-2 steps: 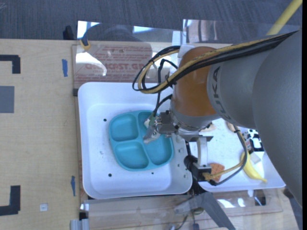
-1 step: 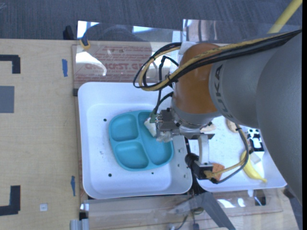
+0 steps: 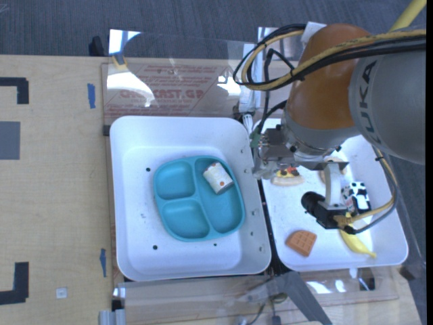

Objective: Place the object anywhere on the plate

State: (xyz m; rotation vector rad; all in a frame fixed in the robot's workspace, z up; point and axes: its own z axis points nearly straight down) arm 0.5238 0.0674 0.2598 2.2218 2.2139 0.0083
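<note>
A blue plate (image 3: 181,183) with three compartments lies in the left white bin (image 3: 132,208). A small white cylinder with a reddish-brown mark (image 3: 218,177) lies on its side in the plate's upper right compartment. My gripper (image 3: 269,156) hangs under the grey and orange arm, over the wall between the two bins. It is just right of the plate and apart from the cylinder. The wrist hides most of the gripper.
The right bin (image 3: 387,239) holds a tan waffle (image 3: 302,242), a yellow banana (image 3: 356,242), a small pastry toy with red bits (image 3: 287,175) and a black and white toy (image 3: 357,196). A clear plastic sheet (image 3: 169,90) lies behind the left bin.
</note>
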